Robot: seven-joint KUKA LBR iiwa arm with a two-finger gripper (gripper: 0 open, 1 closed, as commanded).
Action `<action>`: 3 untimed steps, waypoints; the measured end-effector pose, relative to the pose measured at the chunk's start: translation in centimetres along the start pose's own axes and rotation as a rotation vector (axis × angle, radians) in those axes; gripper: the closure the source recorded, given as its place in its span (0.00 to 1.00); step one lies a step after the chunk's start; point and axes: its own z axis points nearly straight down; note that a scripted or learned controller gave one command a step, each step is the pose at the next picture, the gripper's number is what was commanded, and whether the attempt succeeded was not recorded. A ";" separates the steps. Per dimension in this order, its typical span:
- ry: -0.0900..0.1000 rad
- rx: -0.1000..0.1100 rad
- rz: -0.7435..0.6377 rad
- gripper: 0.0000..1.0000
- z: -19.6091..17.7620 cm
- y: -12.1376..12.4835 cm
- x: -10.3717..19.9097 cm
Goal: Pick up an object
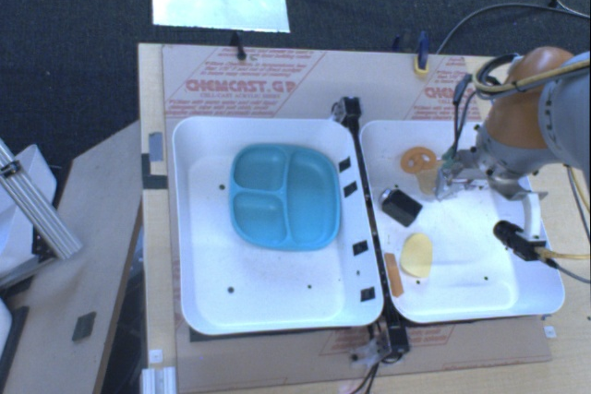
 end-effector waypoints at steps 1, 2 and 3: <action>0.000 -0.001 -0.001 1.00 -6.3 0.2 -0.5; 0.000 -0.001 -0.004 1.00 -12.0 -0.6 -0.3; -0.001 -0.004 -0.006 1.00 -18.3 -0.9 0.0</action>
